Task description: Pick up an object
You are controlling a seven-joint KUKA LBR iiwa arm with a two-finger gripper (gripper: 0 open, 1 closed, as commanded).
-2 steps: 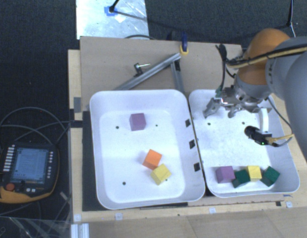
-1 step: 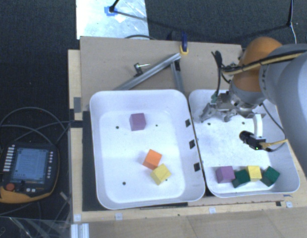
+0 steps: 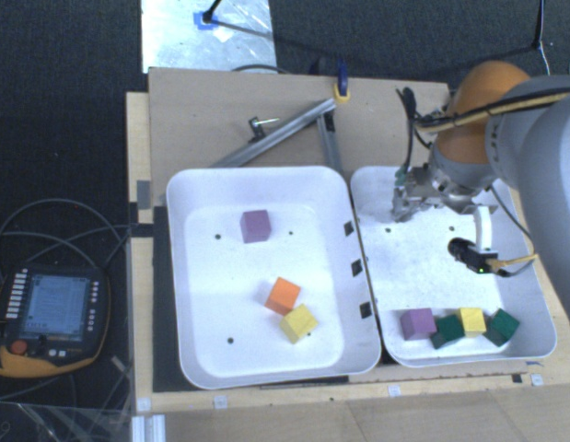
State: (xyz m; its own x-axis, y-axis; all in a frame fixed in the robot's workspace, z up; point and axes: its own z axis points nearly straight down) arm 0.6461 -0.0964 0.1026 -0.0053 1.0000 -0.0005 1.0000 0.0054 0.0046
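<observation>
The left bin (image 3: 188, 274) holds a purple cube (image 3: 255, 226) toward its back, plus an orange cube (image 3: 283, 295) touching a yellow cube (image 3: 298, 322) near its middle front. Along the front wall of the right bin (image 3: 533, 284) sit a purple cube (image 3: 418, 322), a dark green cube (image 3: 447, 329), a yellow cube (image 3: 472, 319) and another dark green cube (image 3: 502, 325) in a row. My gripper (image 3: 403, 208) hangs over the back left of the right bin, far from that row, with nothing visible between its fingers.
A metal bar (image 3: 275, 134) lies on the brown board behind the bins. A teach pendant (image 3: 50, 316) with cables rests on the floor at left. The arm's grey body and orange band (image 3: 482, 90) cover the back right corner.
</observation>
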